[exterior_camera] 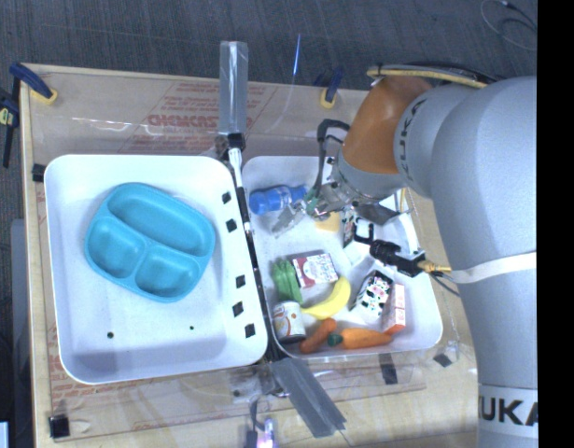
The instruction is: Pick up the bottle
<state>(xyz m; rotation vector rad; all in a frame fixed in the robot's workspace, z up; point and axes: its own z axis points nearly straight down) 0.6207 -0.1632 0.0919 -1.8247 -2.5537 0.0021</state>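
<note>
Reaching in from the right, the big grey arm [473, 185] is seen over the right bin [419, 299]. The bottle [271, 200] lies at the bin's top left, just beside the gripper [316, 203]. It is judged light, smooth and slippery, best pinched across its middle.
</note>
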